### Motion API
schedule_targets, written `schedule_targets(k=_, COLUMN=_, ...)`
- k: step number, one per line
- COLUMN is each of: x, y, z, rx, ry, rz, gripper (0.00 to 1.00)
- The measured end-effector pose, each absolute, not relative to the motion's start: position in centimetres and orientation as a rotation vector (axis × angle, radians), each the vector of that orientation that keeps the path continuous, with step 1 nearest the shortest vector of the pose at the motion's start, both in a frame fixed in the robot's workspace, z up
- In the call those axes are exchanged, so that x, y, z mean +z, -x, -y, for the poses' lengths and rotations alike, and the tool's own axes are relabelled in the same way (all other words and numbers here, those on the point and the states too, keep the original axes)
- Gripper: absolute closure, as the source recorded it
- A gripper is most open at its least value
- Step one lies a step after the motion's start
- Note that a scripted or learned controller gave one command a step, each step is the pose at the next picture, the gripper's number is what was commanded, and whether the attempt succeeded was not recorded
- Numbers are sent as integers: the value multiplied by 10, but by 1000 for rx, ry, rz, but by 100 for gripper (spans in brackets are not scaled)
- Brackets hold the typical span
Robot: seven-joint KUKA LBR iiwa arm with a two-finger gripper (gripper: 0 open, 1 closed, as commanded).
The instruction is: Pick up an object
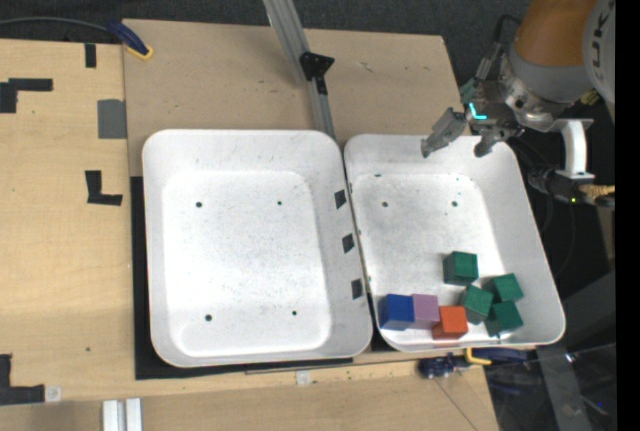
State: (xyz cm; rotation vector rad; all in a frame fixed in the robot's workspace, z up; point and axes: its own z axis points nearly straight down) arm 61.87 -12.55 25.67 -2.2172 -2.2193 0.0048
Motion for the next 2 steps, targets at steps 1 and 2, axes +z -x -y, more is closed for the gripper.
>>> schedule_targets(k=1, x=259, y=-619, z=125, rx=1, ry=2218, rz=2223, gripper=0)
schedule_targets(k=2, x=214, y=-624, z=121, rx=6, ry=2217, rz=2221, gripper=0)
